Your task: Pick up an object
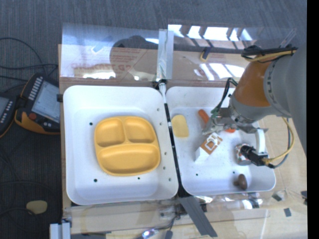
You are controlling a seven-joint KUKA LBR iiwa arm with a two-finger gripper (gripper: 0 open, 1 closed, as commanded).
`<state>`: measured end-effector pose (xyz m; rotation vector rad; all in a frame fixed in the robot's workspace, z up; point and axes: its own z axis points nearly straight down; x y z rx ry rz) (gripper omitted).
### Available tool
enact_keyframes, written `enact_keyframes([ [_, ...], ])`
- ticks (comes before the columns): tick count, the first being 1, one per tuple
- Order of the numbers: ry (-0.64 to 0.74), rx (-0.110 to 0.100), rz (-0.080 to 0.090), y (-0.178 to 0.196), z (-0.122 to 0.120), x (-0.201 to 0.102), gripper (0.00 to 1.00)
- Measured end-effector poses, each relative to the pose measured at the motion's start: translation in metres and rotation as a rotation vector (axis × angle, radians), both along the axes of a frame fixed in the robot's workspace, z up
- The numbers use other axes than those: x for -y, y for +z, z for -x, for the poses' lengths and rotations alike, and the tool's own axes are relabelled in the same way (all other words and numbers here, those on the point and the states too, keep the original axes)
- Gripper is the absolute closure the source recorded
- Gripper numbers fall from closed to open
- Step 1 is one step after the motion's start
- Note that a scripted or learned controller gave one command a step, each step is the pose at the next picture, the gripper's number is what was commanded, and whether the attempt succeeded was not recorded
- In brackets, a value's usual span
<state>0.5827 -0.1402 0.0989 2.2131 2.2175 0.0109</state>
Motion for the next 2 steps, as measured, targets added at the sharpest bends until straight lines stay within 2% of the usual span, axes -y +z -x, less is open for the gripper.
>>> enact_keyframes([
  [1,-0.001,-0.002,0.003,-0.009,-0.024,-0.035,1.0],
  [2,0.001,-0.012,-0.001,0.085,-0.025,-0.088,1.0],
])
